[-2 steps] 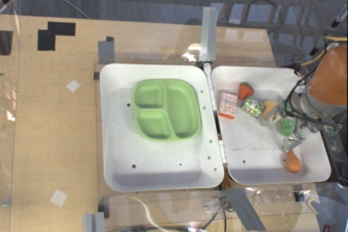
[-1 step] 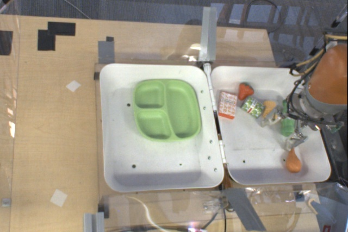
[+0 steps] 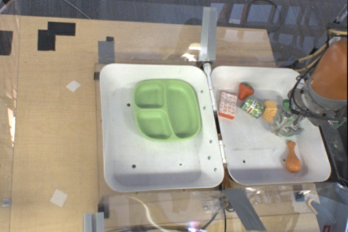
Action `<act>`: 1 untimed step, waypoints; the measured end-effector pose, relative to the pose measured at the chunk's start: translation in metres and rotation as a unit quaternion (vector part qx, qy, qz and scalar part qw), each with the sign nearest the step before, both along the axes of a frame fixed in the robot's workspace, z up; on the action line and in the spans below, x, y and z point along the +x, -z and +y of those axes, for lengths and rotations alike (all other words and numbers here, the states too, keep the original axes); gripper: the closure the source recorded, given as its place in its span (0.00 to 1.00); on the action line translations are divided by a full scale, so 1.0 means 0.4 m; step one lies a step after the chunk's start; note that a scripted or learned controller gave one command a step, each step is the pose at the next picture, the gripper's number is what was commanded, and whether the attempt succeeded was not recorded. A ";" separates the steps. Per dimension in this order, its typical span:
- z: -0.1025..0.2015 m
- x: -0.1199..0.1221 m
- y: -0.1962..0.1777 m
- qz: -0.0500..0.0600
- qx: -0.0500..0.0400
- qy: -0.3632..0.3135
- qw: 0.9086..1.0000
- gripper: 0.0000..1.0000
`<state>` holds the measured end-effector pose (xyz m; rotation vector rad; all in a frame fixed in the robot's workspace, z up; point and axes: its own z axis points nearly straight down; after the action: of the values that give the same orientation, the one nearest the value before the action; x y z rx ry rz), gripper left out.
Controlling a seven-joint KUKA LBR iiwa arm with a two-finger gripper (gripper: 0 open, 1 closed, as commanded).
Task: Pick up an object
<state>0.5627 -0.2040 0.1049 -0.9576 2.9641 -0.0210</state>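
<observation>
Arm comes in from the right, orange band [image 3: 333, 74] above the wrist, pincer [image 3: 287, 125] down low inside the right bin [image 3: 261, 171]. Fingers sit in a blurry metallic cluster; can't tell if the pincer is open or closed, and nothing visibly sits between its tips.

Right bin contents:
- yellow corn-like piece [image 3: 270, 110], just left of the pincer, near or touching it, can't say which
- green-and-white packet [image 3: 252, 106], touching the yellow piece on its left
- red strawberry-like item [image 3: 246, 89], just above the packet
- red-and-white carton [image 3: 227, 104], lying flat near the bin's left wall
- orange drumstick-shaped item [image 3: 292, 158], below the pincer, apart from it, near the bin's lower right corner

All five rest on the bin floor.

Left bin [image 3: 117, 133] holds a green divided tray [image 3: 165, 109], three compartments, sitting roughly centre, slightly rotated.

Both bins sit side by side on the wooden counter [image 3: 49, 127], edges touching along the middle. Black cables [image 3: 304, 62] loop off the arm near the right bin's upper right corner.
</observation>
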 end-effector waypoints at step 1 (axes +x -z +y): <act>0.030 0.274 -0.061 0.007 0.002 -0.043 0.999 1.00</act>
<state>0.6722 -0.1920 0.1294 -1.0872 2.9321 -0.0075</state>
